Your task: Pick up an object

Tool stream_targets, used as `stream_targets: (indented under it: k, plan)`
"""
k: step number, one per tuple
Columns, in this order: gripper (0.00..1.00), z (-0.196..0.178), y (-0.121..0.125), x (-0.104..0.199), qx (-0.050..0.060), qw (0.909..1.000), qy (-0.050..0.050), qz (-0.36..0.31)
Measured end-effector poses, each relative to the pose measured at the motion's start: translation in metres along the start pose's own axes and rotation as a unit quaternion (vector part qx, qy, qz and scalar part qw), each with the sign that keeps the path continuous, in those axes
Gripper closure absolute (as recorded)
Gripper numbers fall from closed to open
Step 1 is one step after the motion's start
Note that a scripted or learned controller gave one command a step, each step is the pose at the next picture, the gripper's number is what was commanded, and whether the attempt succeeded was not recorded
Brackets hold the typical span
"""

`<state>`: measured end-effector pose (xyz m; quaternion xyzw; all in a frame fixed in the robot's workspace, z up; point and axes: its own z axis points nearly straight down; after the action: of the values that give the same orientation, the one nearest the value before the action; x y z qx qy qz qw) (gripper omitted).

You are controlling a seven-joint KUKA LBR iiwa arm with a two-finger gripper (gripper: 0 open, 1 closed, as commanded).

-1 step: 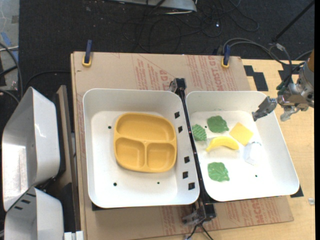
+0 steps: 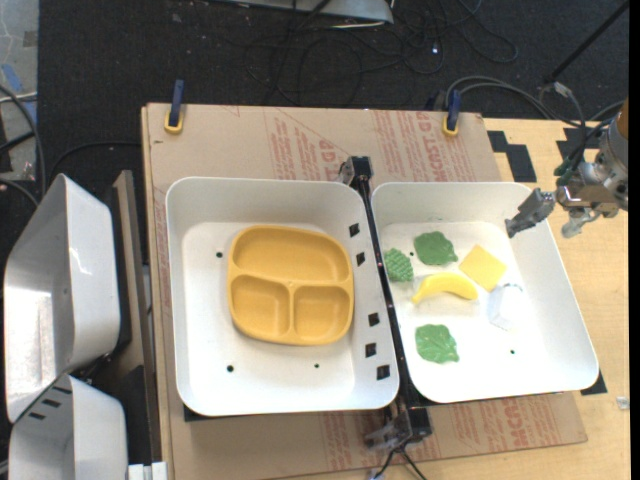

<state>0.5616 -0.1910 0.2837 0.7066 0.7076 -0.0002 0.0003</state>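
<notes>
Two white bins side by side on table (image 2: 250,138). Left bin (image 2: 190,208): yellow divided tray (image 2: 291,284). Right bin (image 2: 560,328): banana (image 2: 446,288), yellow block (image 2: 483,267), green pieces, possibly a clear item. Hand (image 2: 545,213) over right rim, grip unclear.

Two white bins (image 2: 190,203), yellow-orange divided tray (image 2: 291,284), yellow banana (image 2: 446,288), yellow block (image 2: 483,267), three green leafy pieces (image 2: 436,247), pale translucent item (image 2: 505,305), brown cardboard table (image 2: 260,138) with red print.
</notes>
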Motion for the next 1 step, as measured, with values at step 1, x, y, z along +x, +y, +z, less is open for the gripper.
stream_targets:
  k: [1]
  plan:
    - [0.0,0.0519,0.0001,-0.0099,0.002,1.0,0.0,0.002]
